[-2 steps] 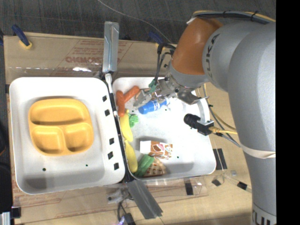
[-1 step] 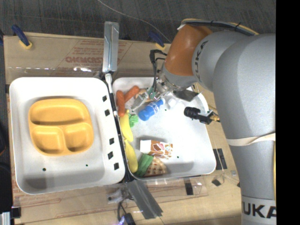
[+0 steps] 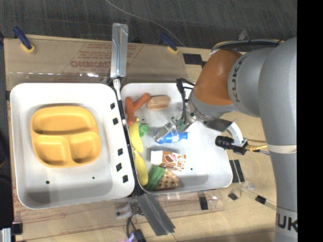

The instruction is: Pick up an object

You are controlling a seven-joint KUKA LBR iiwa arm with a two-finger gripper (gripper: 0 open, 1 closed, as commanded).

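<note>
While the pincer [image 3: 180, 121] hangs low in the right bin [image 3: 214, 160], just above the blue packet [image 3: 171, 136] at the bin's middle, you cannot tell its state. The packet looks light, crinkly and slippery; take it across its narrow width. The arm reaches in from the right, wrist bent downward.

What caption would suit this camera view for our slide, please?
Arm's tool down at a blue bottle in the right bin; yellow tray in the left.
</note>
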